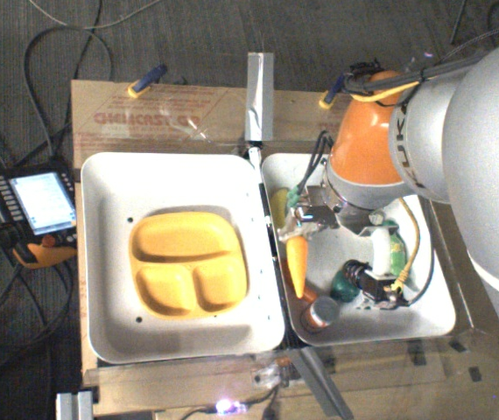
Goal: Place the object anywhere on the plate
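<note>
**Inspection: arm over right bin, plate unloaded**

Landmark for all positions: the yellow plate, a three-compartment tray lying flat near the middle of the left bin. No object rests on any of its compartments.

The right bin sits just right of the plate's bin, the two rims touching along a shared edge. The arm, with its orange band, reaches over the right bin, right of the plate and slightly above its level in the view. The claw is low at the left side of that bin, close to the shared rim. Whether it is released or clenched cannot be told from this angle; nothing is seen between its fingers.

Objects, all right of the plate, inside the right bin:
- an orange carrot, lying lengthwise just below the claw, nearest the plate;
- a yellowish item just beside the claw, partly hidden;
- a brown cylindrical item, below the carrot;
- a dark green item, further right;
- a white and green item, furthest right, partly under the arm.

Left of the plate, off the table, a handheld pendant with a lit screen lies on the floor.
</note>
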`<move>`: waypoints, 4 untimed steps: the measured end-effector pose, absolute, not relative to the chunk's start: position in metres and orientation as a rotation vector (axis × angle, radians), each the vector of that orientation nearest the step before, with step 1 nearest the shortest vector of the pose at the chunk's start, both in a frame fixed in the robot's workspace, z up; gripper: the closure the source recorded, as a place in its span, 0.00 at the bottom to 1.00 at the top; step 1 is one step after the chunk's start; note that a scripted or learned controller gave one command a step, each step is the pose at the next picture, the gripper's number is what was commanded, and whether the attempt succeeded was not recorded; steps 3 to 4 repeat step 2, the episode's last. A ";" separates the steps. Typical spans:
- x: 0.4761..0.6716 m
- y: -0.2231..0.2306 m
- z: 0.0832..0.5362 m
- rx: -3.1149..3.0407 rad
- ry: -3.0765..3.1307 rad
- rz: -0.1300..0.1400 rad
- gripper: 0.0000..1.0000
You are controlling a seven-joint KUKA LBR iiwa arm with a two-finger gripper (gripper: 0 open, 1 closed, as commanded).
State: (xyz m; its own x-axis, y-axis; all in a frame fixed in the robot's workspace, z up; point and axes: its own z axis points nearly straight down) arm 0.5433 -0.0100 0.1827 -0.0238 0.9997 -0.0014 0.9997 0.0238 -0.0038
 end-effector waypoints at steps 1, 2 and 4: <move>0.532 0.052 0.183 -2.010 -2.412 0.006 1.00; 0.532 0.052 0.183 -2.010 -2.411 0.006 0.00; 0.532 0.052 0.183 -2.010 -2.411 0.006 0.00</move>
